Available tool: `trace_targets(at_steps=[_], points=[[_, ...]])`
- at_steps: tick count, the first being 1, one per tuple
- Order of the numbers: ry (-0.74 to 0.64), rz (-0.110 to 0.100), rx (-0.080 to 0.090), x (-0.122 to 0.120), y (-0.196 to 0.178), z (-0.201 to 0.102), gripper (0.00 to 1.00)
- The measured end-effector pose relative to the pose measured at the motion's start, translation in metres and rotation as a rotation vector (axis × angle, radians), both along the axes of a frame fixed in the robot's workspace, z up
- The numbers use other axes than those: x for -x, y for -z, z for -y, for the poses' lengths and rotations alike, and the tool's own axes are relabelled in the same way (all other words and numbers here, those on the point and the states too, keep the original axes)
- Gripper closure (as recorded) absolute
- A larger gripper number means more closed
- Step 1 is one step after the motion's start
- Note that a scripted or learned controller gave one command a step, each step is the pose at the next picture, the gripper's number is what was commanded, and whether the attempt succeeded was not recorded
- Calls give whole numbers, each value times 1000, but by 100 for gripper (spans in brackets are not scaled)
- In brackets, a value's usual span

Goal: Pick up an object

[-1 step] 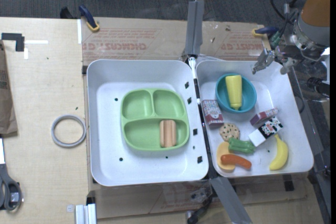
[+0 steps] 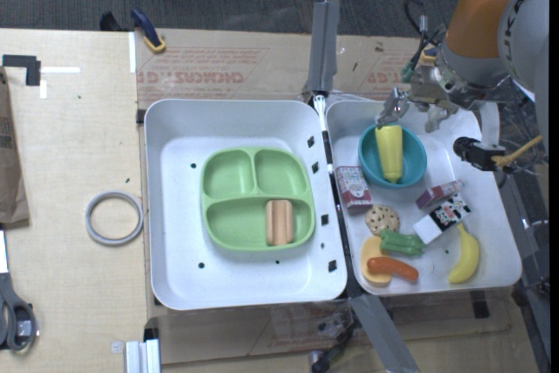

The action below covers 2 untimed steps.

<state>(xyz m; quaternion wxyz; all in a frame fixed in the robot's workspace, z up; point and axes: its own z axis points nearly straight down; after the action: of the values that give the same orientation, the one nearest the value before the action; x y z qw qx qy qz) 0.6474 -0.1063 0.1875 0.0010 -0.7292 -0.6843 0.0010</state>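
Note:
My gripper (image 2: 413, 112) hangs over the back of the right bin (image 2: 498, 275), its fingers spread open with nothing between them. Just in front of it and below, a blue bowl (image 2: 412, 168) holds a yellow corn cob (image 2: 389, 151). Closer to the bin's front lie a small red packet (image 2: 353, 186), a cookie (image 2: 382, 219), a green pepper (image 2: 400, 242), an orange carrot (image 2: 392, 268), a banana (image 2: 465, 256), a black-and-white carton (image 2: 441, 218) and a pinkish bar (image 2: 437, 193).
The left bin (image 2: 175, 275) holds a green divided plate (image 2: 229, 179) with a hot dog (image 2: 279, 222) in its front section. On the bench to the left lie a tape ring (image 2: 114, 217), scissors (image 2: 13, 323) and a blue clamp (image 2: 148, 29).

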Motion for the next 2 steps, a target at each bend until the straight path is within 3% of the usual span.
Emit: trace_targets(at_steps=[1,2], points=[[-173,20,5,-14,64,4,0],[-171,17,5,-13,59,5,100]])
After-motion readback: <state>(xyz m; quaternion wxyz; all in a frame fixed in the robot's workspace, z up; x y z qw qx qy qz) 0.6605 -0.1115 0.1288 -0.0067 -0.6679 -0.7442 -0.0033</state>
